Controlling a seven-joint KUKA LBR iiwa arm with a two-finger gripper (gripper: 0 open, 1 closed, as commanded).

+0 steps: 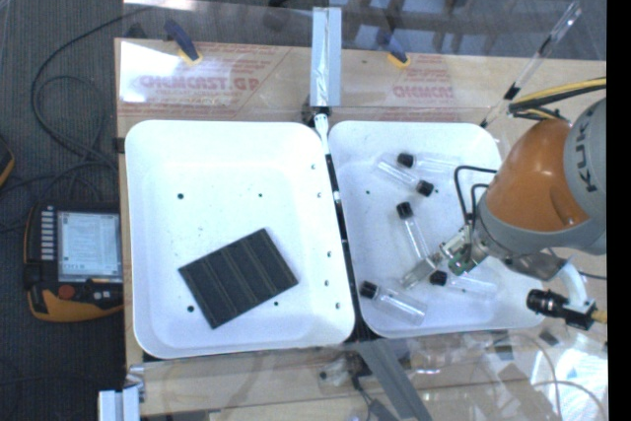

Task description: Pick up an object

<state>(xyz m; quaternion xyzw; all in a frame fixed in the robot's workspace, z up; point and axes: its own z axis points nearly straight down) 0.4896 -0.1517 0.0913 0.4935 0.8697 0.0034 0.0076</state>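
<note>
Where the right bin [493, 148] holds its scatter, the things to pick are small clear vials with black caps, slim cylinders lying on their sides on the smooth white floor. One vial [389, 300] lies near the front edge with its cap toward the divider; another vial [410, 230] sits mid-bin, angled toward the gripper [426, 271]; a third vial [396, 170] lies near the back. Their glassy bodies nearly vanish against the white, so the caps mark them best.

The gripper reaches in low from the right, its metal tip down among the vials at the bin's front middle, touching or just beside the mid-bin vial. Whether its fingers are spread or closed cannot be told, and no vial shows between them. The arm's orange band [532, 177] hangs over the bin's right side, hiding that part.

In the left bin [148, 173] a dark ribbed rectangular pad [238, 277] lies flat, turned askew. A yellow-edged pendant [69, 256] rests off the bench at left.
</note>
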